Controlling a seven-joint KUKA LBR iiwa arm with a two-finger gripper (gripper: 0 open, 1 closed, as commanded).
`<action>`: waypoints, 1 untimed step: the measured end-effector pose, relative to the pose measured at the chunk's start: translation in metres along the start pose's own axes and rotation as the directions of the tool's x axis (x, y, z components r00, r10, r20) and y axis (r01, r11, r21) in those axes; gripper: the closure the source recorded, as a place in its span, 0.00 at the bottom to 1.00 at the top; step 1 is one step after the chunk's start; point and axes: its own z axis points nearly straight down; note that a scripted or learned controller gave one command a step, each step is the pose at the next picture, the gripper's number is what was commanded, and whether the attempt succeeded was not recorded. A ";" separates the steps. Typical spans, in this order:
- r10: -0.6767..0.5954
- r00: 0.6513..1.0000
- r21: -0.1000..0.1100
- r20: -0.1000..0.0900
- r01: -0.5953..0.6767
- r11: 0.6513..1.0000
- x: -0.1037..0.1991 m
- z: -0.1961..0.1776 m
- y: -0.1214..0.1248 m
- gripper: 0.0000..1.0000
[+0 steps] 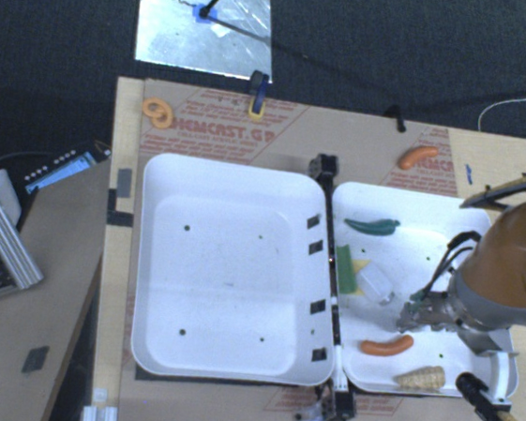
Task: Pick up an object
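Grey metal of the gripper low over the floor of the right bin, open or closed impossible to tell from this slanted overhead angle, and nothing visibly held. Just below it, apart by a narrow strip of white, an orange sausage-shaped toy lying roughly level near the bin's near wall. Beside that, toward the near right corner, a pale beige cone-like piece. To the gripper's left, near but not touching, a clear, whitish object, hard to make out against the white plastic. Further left, against the wall shared with the neighbouring bin, a green block with a small yellow piece just beside it. Toward the far wall, well apart from the gripper, a dark green pepper-shaped toy lying on its side. Behind the gripper, the arm reaching in from the right, its broad orange band above the wrist and a black cable looped alongside. Across the black clips of the dividing edge, the left bin, white with small dark dots on its floor. Beyond both bins, on the printed brown bench, a second orange sausage near the far right, an orange ring at the far left, and a blue-and-yellow clamp at the far edge.
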 end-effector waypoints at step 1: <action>-0.013 1.000 -0.016 -0.002 0.013 1.000 0.086 -0.167 0.003 1.00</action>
